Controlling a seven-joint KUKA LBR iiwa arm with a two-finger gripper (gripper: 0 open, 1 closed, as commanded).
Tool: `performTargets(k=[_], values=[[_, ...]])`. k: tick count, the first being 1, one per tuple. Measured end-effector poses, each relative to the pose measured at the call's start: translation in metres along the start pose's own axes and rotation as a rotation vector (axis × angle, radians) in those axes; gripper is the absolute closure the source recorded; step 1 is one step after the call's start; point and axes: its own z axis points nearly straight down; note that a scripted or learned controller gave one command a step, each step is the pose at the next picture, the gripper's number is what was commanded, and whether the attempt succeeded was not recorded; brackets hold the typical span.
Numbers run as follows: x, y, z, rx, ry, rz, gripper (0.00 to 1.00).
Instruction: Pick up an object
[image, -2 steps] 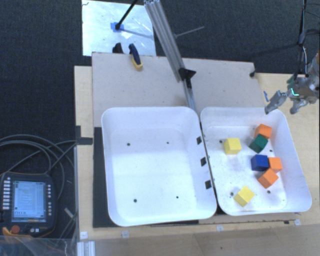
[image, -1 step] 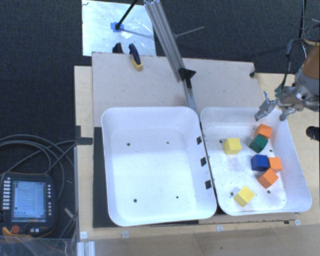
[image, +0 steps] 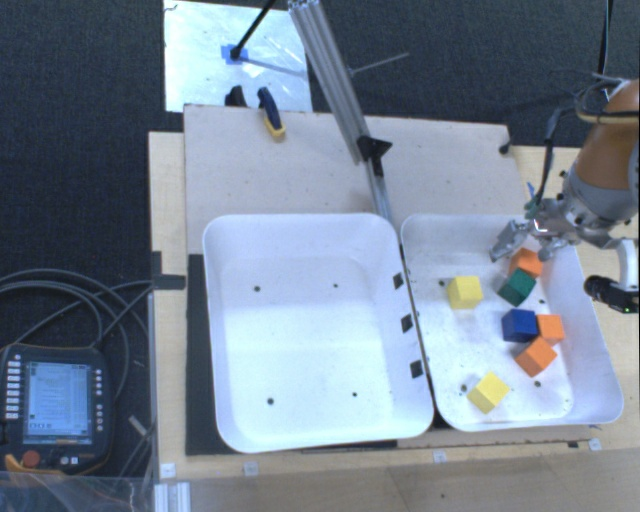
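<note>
My gripper (image: 531, 247) hangs over the far right part of the right bin (image: 590, 400), its jaws spread open and nothing between them. Just below it in the view lies an orange block (image: 526, 264), touching a green block (image: 517, 288). A yellow block (image: 464, 291) sits to their left. Nearer the front are a blue block (image: 519, 325), two more orange blocks (image: 551, 327) (image: 536, 357) and a second yellow block (image: 489, 391).
The left bin (image: 215, 300) stands beside the right one, with black clips on the shared rim. A slanted metal rod (image: 335, 80) crosses the board behind the bins. A teach pendant (image: 55, 405) with cables lies at the left.
</note>
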Motion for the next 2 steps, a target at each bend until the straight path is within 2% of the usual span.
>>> performTargets(k=[1,2], values=[[-0.003,0.004,0.035,-0.016,-0.010,0.000,0.00],[-0.003,0.007,0.019,-0.023,-0.011,-0.003,1.00]])
